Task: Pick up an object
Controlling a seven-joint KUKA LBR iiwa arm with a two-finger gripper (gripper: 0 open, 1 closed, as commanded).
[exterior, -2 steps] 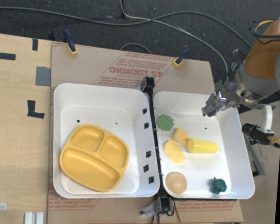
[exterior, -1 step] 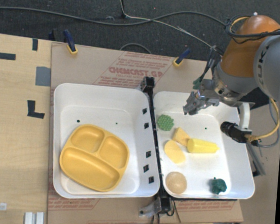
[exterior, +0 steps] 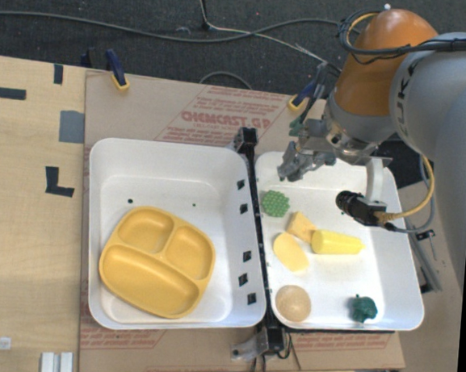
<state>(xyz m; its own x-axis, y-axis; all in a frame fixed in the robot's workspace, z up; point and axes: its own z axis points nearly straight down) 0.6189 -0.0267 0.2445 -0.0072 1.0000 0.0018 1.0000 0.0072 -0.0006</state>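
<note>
1. Hovering over the right bin (exterior: 397,305), the end effector (exterior: 292,168) hangs above its far left corner; whether it is spread or pressed together, I cannot tell.
2. Just below lies a green round piece (exterior: 274,203), beside 3 yellow blocks (exterior: 309,240).
3. A yellow divided plate (exterior: 157,260) fills the left bin (exterior: 105,170).

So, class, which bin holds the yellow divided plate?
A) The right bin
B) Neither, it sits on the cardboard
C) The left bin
C: the yellow plate lies inside the left bin, while the small toy foods sit in the right bin.
</note>
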